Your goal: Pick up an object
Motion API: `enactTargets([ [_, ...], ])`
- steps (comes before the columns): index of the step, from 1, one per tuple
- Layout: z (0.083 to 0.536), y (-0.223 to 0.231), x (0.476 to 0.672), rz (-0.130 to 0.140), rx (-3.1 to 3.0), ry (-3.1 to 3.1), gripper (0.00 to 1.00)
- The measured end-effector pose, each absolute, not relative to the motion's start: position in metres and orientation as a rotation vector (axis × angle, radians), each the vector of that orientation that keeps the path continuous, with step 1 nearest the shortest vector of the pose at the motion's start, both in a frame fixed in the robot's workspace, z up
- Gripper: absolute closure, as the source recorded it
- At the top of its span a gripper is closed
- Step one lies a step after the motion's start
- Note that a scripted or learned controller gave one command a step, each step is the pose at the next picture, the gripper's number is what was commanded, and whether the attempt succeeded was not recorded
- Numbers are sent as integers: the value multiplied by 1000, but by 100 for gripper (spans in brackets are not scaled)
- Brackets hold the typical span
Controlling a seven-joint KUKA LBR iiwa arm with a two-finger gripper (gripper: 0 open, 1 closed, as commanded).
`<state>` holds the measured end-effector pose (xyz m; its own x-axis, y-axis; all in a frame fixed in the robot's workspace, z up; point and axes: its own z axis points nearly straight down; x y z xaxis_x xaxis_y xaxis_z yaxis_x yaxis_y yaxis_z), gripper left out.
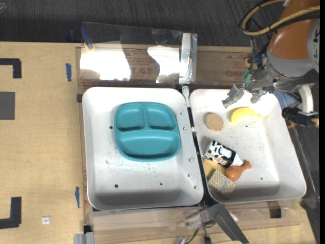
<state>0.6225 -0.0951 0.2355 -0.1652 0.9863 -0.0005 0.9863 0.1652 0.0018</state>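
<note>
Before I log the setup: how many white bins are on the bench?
2: the left bin holds a teal plate; the right bin holds small objects.

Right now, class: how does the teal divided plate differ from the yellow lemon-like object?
The teal plate is far larger than the yellow object. The plate is flat with three compartments; the yellow object is rounded. The plate lies in the left bin, the yellow object in the right bin. Both rest on white bin floors.
</note>
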Motion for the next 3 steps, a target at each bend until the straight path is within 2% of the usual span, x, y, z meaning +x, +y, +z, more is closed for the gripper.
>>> enactTargets([
  [1, 88, -124, 576, 6, 2120, 2310, 0],
  [2, 91, -121, 586, 3, 1764, 2594, 0],
  [3, 206, -125, 638, 8, 1894, 2493, 0],
])
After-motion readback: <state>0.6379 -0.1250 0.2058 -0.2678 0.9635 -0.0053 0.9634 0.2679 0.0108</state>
